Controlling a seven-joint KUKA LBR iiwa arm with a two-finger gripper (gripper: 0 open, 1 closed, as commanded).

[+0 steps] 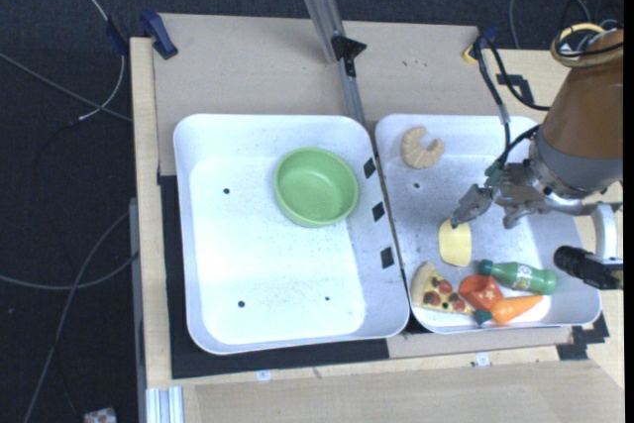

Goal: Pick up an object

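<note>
Our pincer (487,205) hangs spread wide and holding nothing, in the right bin (570,317), just above the yellow piece (456,244). We think that piece is a light, smooth, hard plastic toy, so it may slip; we should pinch it across its narrow sides. In this bin we count one yellow piece, one croissant (423,148), one pizza slice (436,289), one green bottle (519,275), one red pepper (479,290) and one carrot (512,309). The left bin (213,243) has one green bowl (316,186).
</note>
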